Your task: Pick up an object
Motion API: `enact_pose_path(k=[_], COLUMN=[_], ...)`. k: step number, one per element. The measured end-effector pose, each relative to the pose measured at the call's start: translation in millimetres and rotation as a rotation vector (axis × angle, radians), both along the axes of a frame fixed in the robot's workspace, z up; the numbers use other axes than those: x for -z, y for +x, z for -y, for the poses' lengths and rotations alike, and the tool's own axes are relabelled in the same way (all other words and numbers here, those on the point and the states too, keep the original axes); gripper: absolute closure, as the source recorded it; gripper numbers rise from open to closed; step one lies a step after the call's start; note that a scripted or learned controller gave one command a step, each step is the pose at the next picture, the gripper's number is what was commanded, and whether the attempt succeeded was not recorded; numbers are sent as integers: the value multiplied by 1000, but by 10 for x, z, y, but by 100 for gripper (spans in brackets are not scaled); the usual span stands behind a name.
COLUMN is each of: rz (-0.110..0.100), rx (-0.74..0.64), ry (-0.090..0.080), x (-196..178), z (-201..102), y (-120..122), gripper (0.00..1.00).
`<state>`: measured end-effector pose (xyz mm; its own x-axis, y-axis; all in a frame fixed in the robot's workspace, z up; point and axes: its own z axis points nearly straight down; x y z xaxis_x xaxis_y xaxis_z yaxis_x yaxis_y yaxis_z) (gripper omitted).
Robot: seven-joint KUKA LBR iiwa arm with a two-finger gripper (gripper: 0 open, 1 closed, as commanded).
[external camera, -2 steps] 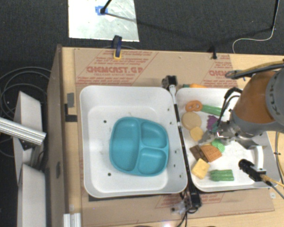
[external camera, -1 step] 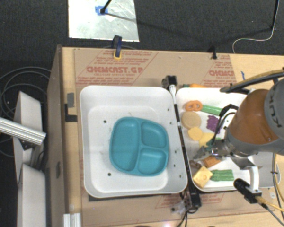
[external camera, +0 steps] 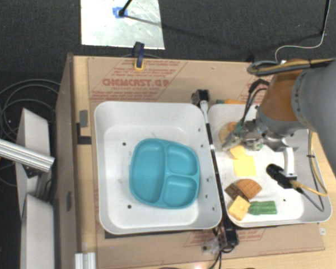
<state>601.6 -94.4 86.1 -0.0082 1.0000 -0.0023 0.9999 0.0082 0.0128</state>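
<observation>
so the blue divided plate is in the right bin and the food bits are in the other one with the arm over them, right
Not quite: the blue plate lies in the left bin, as the camera view shows. The rest holds: the food bits, such as the yellow slice and the green piece, lie in the other bin, with the arm over them.

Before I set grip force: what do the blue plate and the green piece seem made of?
Blue plate: likely moulded plastic, smooth with a soft sheen and rounded compartments. Green piece: probably plastic or rubber toy food, matte and bumpy; too small to be sure.
</observation>
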Motion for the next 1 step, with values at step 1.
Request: enact_pose_path(k=[1], rz=[-2], rx=[1], ry=[1], x=[-2], z=[-95], y=[713], gripper=[0])
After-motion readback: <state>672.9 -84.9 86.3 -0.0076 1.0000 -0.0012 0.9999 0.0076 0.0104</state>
